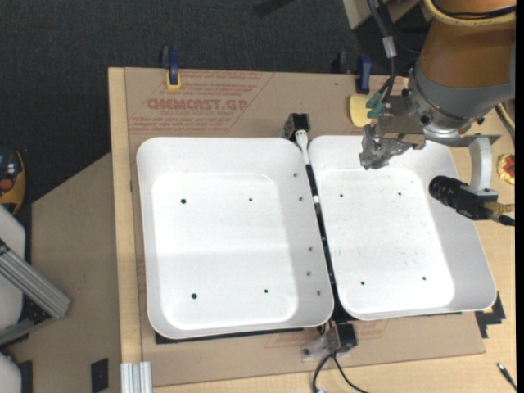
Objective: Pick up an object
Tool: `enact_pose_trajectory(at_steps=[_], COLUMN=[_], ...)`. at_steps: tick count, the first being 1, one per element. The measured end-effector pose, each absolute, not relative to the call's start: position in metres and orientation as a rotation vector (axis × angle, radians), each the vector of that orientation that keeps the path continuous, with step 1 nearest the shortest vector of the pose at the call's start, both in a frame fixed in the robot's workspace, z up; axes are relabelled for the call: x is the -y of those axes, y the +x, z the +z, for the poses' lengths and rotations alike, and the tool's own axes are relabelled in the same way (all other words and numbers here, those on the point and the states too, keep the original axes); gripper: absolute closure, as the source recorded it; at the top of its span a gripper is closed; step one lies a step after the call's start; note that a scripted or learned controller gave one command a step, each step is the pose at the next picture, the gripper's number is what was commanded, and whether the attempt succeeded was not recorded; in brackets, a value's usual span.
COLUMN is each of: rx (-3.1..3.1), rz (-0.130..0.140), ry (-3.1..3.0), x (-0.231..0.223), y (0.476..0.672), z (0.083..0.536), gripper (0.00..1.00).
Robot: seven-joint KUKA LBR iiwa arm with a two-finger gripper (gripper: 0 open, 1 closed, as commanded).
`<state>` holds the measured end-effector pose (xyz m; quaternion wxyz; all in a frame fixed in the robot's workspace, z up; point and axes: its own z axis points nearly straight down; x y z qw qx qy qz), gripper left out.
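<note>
Closest to the lens, a black connector [341,336] with a trailing cable is sitting at the near edge of the brown board [205,101], right where the 2 bins are meeting. To the far lower left, a grey metal rail [34,285] is lying at a slant off the board.

Behind the connector, the left bin [221,248] and the right bin [393,252] are lying side by side, touching along a black strip [316,215] that is running between them. Each white floor is showing 4 small dark dots, and the right one is also carrying faint dark specks.

Farther back, the gripper [375,160] is hanging over the far left corner of the right bin, just inside its rim. Whether it is released or clenched cannot be told from this angle. The grey and orange arm [471,47] is reaching in above it from the right.

Which object is meant for picking cannot be told either. A pale yellow lump [358,110] is sitting on the board just beyond the right bin's far rim, partly behind the gripper.

At the far edge, 2 blue clamps, one [170,58] on the left and one [363,70] on the right, are gripping the board, which is bearing red lettering.
</note>
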<state>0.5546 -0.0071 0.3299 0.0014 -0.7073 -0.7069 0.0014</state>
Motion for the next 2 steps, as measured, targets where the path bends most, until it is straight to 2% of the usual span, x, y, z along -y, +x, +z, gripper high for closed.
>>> enact_pose_trajectory(at_steps=[1, 2], rx=[2.222, 2.22], rz=[-0.001, 0.006], ry=[-2.225, -2.216], x=[0.021, 0.003], y=[0.563, 0.598], z=[0.332, 0.278], gripper=[1.0, 1.0])
